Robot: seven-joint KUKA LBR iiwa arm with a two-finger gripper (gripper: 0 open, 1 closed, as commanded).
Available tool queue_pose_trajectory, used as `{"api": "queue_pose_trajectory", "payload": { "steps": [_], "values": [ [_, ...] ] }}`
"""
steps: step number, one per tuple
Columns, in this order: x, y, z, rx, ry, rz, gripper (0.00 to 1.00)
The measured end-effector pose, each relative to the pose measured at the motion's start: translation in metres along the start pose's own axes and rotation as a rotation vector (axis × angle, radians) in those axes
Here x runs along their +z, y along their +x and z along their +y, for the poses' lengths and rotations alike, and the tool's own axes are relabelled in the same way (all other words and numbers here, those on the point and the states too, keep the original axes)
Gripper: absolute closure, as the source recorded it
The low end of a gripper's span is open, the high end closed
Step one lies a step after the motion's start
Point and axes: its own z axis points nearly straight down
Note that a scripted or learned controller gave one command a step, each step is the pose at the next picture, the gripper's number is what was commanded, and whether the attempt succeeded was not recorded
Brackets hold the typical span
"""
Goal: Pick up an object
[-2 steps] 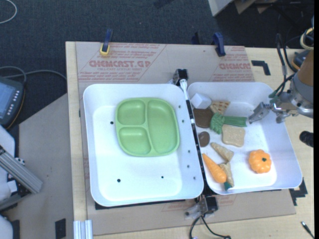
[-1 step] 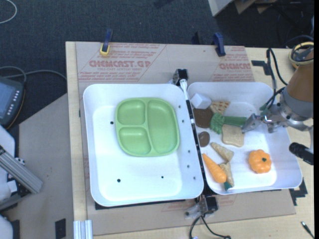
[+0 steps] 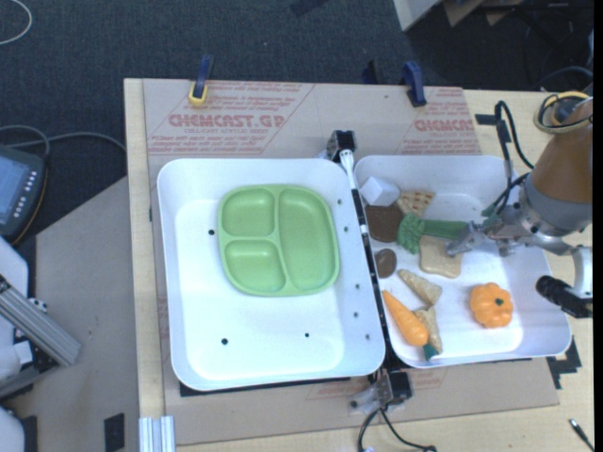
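Arm reaches in from the right; gripper [image 3: 459,245] sits low over the right bin [image 3: 471,172], at the tan slice [image 3: 440,260] beside the green toy [image 3: 426,230]. Finger state: cannot tell. Orange pumpkin [image 3: 491,305] lies just below-right of gripper, bare floor around it. Carrot [image 3: 407,320] near the bin's lower-left rim.

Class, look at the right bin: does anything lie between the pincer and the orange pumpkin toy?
Nothing visible does. The pincer sits over the tan piece beside the green toy; the pumpkin lies apart, below and to the right, with bare bin floor between.
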Motion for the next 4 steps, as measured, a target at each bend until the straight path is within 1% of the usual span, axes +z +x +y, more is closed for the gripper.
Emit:
{"api": "queue_pose_trajectory", "payload": {
  "steps": [1, 2, 3, 4],
  "values": [
    [-0.014, 0.000, 0.002, 0.000, -0.008, -0.001, 1.00],
    [-0.064, -0.009, -0.001, 0.001, -0.006, -0.005, 1.00],
    [-0.110, -0.014, -0.006, 0.001, -0.006, -0.004, 1.00],
    [-0.142, -0.014, -0.005, -0.001, -0.006, -0.004, 1.00]
  ]
}}
